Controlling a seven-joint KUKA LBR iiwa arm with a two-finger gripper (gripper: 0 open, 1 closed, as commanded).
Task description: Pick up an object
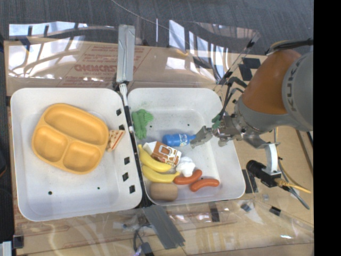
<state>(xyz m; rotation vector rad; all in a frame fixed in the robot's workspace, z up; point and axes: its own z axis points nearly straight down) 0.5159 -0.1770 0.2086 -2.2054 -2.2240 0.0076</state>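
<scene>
the grey arm with the orange band (272,89) reaches in from the right, and its claw (201,137) hangs low over the right shallow white bin (184,97), its tip just beside the right end of a small blue plastic bottle (178,140) lying on its side near the middle of that bin. whether the claw is spread or pressed together cannot be told from this slant, and nothing shows between its tips.

below the bottle lies a cluster of toy food: a small brown-and-white carton (165,154) resting on two yellow plastic bananas (154,168), a white lump (186,167) just right of them, two orange-red sausages (198,180) toward the lower right, and a brown potato-shaped piece (163,191) at the bin's lower edge. a green leafy toy (141,121) sits at the bin's upper left, near the divider.

the left white bin (64,199) holds a yellow plastic tray with three compartments (69,137), and a small tan cracker-like piece (115,139) touches its right edge. both bins stand side by side on the table (80,63).
</scene>
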